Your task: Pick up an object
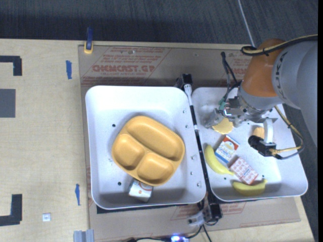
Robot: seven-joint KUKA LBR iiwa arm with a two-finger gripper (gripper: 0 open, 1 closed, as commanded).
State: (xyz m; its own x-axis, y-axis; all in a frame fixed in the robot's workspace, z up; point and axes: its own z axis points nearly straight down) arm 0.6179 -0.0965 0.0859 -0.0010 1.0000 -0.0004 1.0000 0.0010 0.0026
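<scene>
The gripper (225,116) hung low over the far left part of the right bin (298,178), just above a pale yellow round piece (222,127); whether it was apart or together could not be told. Nearer the bin's front edge lay two bananas (217,161) and two small cartons (227,149). The left bin (96,135) held a yellow divided tray (147,148) and a small box (140,190) at its front edge.

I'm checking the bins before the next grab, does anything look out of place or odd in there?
One thing: in the left bin, the yellow divided tray sits skewed to the walls, with a small white carton partly tucked under its near edge. In the right bin, two bananas and cartons lie loosely. No visible spills.
</scene>
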